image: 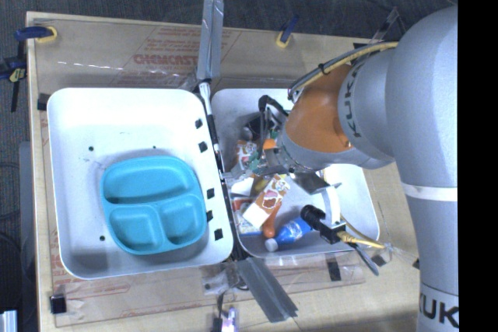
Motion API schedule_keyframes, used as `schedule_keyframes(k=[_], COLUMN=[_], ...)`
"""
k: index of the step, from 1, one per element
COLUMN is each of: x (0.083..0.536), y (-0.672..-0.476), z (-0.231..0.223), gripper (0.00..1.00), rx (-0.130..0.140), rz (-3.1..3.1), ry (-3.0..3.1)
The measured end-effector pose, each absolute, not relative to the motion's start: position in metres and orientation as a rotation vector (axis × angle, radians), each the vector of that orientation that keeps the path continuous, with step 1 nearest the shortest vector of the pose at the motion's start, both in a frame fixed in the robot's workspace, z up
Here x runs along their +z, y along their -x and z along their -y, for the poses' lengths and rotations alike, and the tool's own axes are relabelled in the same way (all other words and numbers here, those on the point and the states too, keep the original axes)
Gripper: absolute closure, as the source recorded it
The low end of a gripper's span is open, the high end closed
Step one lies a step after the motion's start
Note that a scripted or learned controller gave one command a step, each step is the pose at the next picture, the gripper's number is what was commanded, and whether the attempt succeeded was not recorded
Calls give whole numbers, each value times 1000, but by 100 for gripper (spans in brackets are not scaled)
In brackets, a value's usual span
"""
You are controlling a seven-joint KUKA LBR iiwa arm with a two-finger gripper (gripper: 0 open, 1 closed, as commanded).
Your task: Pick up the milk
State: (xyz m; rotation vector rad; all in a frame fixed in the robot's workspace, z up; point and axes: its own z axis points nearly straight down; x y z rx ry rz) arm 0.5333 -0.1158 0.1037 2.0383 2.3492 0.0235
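In the right bin (359,190), a white carton with a brown and orange print (263,204) lies tilted near the bin's left wall; it looks like the milk. My gripper (274,161) hangs below the orange-banded wrist (315,120), just above and behind the carton, among the clutter. The wrist hides most of the gripper from above. Nothing can be seen held in it.
A blue bottle with a white cap (289,232) and an orange item (269,227) lie at the right bin's front, beside the carton. A colourful packet (247,155) sits behind it. The left bin (78,120) holds a blue compartment tray (153,202).
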Motion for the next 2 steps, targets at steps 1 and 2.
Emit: schedule_keyframes(k=[1,2], x=[159,105], y=[-491,-485], z=[153,141], gripper=[0,0], rx=[-5,8], rz=[-2331,-2413], ry=[-2115,-1966])
